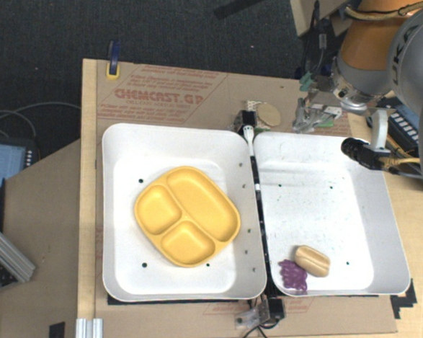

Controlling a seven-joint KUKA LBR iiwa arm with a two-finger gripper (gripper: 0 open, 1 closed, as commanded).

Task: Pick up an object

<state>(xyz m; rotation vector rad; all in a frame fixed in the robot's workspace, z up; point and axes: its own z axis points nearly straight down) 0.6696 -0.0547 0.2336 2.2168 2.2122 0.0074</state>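
A tan, bread-roll-shaped object (312, 260) lies near the front edge of the right bin (367, 212). A small purple grape cluster (293, 276) touches its left side. A yellow divided plate (186, 215) lies flat in the middle of the left bin (116, 194). My gripper (317, 119) hangs over the back edge of the right bin, far from the roll and the grapes, with nothing visibly in it.
Both bins rest on a brown cardboard sheet (173, 97). A round tan disc (271, 116) lies on the cardboard just behind the bins, left of the gripper. A blue clip (114, 59) sits at the sheet's back left corner. The arm fills the upper right corner.
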